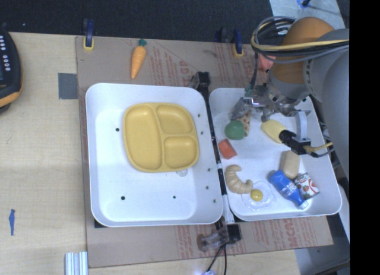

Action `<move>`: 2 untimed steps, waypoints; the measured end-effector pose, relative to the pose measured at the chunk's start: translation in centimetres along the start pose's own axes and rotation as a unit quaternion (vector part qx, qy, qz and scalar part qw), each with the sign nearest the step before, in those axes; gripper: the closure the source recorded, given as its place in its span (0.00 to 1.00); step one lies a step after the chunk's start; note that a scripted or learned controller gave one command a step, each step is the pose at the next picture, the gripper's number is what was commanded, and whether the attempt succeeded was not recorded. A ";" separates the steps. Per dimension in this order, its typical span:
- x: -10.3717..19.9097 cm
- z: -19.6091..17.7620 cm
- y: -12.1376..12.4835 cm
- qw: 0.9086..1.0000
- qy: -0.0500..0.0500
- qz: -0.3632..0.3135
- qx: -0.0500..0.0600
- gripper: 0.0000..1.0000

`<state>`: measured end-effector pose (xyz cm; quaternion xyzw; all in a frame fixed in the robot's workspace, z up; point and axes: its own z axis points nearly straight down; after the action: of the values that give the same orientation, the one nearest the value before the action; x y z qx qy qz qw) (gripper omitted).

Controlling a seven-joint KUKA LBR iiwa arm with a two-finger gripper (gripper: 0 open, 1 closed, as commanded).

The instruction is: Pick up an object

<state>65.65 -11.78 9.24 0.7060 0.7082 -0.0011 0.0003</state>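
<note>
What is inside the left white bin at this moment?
The left bin holds a yellow divided tray lying flat, its three compartments bare. Whatever lies beneath the tray is covered. The toy carrot lies outside, on the cardboard behind the bin.

A: Pictured on a pale wooden bench: a brown cardboard sheet, pinned along its far edge by a blue clamp.

B: And resting on that sheet?

A: A shallow white plastic bin on the left side, bearing a yellow three-compartment plate toward the far half.

B: Beyond the bin?

A: A small orange toy carrot with a green top, lying on bare cardboard just past the far rim, well apart from the plate.

B: Further left?

A: A grey square patch beside the cardboard's edge, then a black keypad device with orange trim, cut off by the frame. Nearer the camera, a small blue mark on the wood.
</note>
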 end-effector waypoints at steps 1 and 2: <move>1.5 0.0 0.0 1.000 0.000 -0.002 0.002 0.00; -1.0 0.0 0.0 1.000 0.000 0.001 0.000 0.00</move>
<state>65.65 -12.83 9.26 0.7064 0.7078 -0.0010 0.0004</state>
